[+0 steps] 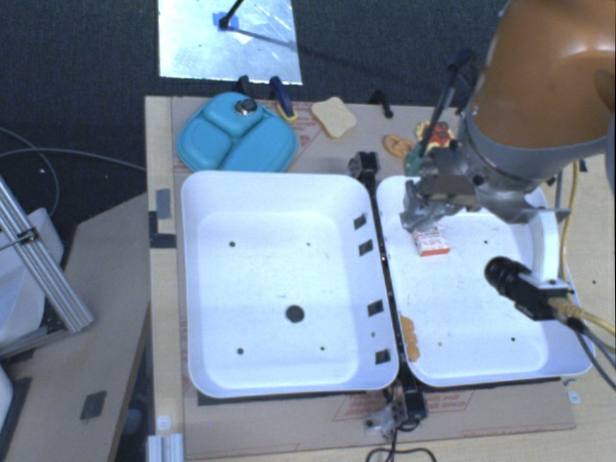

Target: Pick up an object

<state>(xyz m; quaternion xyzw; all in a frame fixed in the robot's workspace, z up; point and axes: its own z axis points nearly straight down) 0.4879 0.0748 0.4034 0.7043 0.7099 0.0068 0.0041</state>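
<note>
Dark carpet surrounds the cardboard-topped surface (318,128), which carries two shallow white plastic bins with rounded corners. The arm (544,65), glossy orange above grey, reaches down over the right bin (481,345), and its end effector (423,215) hangs low at that bin's upper left. Just below it, touching or nearly so, lies a small red-and-white box (433,244), flat and printed like a carton. Whether anything is gripped I cannot tell, and the pick looks to me unfinished: the box rests on the bin floor, not lifted. Further below the end effector, against the bin's left wall, sits a small tan biscuit-like piece (409,337). Off to its left the left bin (279,287) shows a dark round disc (295,314). Beyond it, a smooth blue divided plate (236,135) and a tan toast-shaped toy (334,116) lie on the cardboard.
</note>
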